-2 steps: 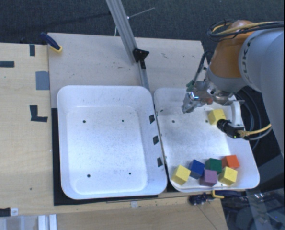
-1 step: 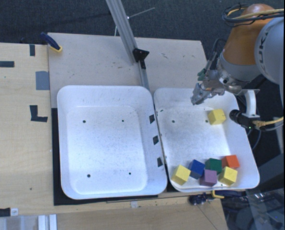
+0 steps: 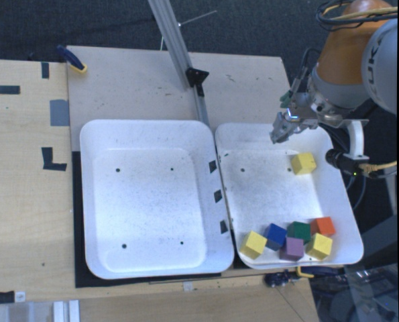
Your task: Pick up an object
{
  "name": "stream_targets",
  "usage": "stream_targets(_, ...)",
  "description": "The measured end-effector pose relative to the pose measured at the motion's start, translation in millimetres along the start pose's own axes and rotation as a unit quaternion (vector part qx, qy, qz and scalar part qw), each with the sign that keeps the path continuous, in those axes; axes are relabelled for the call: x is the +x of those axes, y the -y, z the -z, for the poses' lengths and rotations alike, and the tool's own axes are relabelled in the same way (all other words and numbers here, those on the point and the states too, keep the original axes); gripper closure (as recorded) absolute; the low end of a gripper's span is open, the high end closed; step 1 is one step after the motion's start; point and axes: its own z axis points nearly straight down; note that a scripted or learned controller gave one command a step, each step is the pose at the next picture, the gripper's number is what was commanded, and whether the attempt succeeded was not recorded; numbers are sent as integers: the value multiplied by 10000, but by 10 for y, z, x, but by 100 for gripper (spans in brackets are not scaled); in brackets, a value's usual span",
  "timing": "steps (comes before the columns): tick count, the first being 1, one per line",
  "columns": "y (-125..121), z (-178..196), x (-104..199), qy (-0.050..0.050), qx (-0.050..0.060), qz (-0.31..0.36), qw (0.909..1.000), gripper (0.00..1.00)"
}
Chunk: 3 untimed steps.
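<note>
Across the bench (image 3: pixel 25 180) lay pale wood panels marked with dark tape pieces, and dark carpet showed beyond the far edge. A slanted metal pole (image 3: pixel 176 42) crossed the boards and ended at a black clamp beside the bins. Two shallow white bins sat side by side on a black mat. Left of the divider, the left bin (image 3: pixel 92 180) showed a speckled floor. Inside the right bin (image 3: pixel 253 139), a lone yellow cube (image 3: pixel 303 163) rested near the far right, well apart from a near-edge cluster: yellow cube, blue cube (image 3: pixel 275 235), purple cube (image 3: pixel 294 247), green cube (image 3: pixel 298 231), orange cube (image 3: pixel 323 226) and another yellow cube. Over that bin's far edge hung the gripper (image 3: pixel 281 135), just above the lone cube with nothing visibly between its fingers; I could not tell whether they were open or closed.
</note>
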Motion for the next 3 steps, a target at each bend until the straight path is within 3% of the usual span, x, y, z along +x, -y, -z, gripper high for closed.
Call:
stream_targets(1,245,54,524,-8,18,21,10000,100)
stream_targets(3,675,-185,1458,-7,30,25,10000,100)
